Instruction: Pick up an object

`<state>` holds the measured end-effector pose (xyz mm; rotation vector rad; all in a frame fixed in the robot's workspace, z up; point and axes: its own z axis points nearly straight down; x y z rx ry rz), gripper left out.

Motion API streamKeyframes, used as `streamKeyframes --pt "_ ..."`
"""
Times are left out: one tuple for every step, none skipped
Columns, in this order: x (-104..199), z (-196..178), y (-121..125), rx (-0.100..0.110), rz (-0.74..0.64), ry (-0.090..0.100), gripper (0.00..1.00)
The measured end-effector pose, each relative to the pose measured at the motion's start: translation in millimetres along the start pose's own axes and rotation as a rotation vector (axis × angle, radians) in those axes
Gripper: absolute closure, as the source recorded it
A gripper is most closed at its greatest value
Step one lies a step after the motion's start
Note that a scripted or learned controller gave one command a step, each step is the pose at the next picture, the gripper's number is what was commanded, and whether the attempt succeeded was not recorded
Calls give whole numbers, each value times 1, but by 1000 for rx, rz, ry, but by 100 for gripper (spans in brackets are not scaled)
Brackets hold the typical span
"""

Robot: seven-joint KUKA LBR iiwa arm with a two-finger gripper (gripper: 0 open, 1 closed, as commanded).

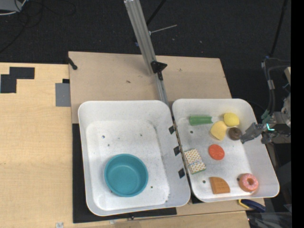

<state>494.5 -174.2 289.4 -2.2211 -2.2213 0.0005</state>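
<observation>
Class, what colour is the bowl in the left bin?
Teal blue bowl, seen clearly in the camera view.

A single fixed camera looks down at a slant from above the bench [190, 75]. It stands far enough off to take in both white bins, the left bin [90, 127] and the right bin [247, 108], with dark floor behind the bench.

Right white bin [256, 109], contents: a green rectangular bar [200, 120] lying flat near the far wall; a yellow ball [231, 119] touching a pale yellow wedge [218, 130]; a small brown round piece [234, 133] just beside the wedge; a red disc [216, 152]; a checkered block [194, 160]; an orange-brown slab [219, 185]; a pink ring doughnut [248, 182].
</observation>
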Motion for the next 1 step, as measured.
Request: streamKeyframes --pt "0 0 0 0 0 0 0"
